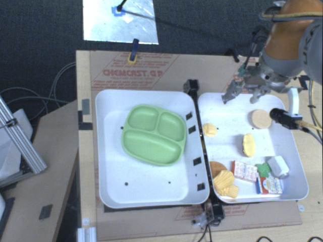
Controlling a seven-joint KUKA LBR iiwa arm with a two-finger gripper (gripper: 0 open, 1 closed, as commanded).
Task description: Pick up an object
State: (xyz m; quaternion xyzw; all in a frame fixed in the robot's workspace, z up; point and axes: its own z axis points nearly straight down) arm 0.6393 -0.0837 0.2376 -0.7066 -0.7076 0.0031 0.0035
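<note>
My gripper hovers over the far edge of the right bin, fingers spread open with nothing between them. Below it in that bin lie a tan round biscuit, a yellow lemon-like piece and a small yellow chunk. Toward the bin's near edge are a pink and white packet, a green piece, a grey-white block, a small carton, yellow crinkle chips and an orange slice.
The left bin holds a green divided plate. Black clips sit along the wall between the bins. A cardboard sheet lies under both bins.
</note>
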